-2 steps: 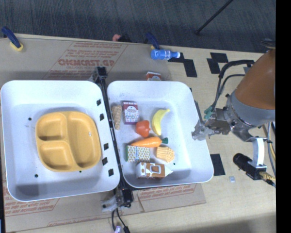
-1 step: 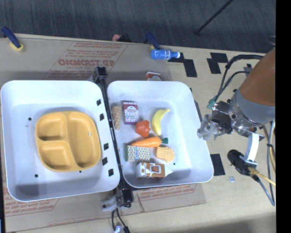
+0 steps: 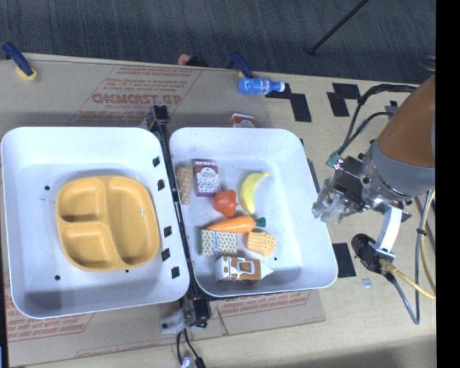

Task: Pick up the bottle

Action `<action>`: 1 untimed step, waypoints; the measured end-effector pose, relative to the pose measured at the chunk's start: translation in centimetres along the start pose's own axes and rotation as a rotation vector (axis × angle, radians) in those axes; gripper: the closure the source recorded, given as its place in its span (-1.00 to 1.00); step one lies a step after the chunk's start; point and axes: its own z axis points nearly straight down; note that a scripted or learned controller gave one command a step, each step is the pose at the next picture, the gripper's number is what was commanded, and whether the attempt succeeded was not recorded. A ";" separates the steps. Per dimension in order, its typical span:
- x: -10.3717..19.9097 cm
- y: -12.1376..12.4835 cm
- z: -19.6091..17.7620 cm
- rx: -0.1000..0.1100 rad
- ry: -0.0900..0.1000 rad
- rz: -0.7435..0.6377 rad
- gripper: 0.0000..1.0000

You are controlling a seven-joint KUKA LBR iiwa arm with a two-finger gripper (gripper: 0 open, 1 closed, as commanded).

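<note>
Bottle (image 3: 259,87) lies on the cardboard-covered bench (image 3: 123,98) behind both bins, gripper (image 3: 327,205) seemingly holding nothing, fingers unclear.

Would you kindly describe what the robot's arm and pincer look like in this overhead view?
The arm has an orange band above a grey wrist section. The pincer is a compact grey and silver metal assembly. Black cables loop over the bench near it, a white bracket carries a black round part below the wrist, and a yellow cable trails off.
</note>
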 end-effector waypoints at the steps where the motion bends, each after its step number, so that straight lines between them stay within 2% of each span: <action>1: 0.1 0.0 -1.0 0.000 0.001 -0.074 1.00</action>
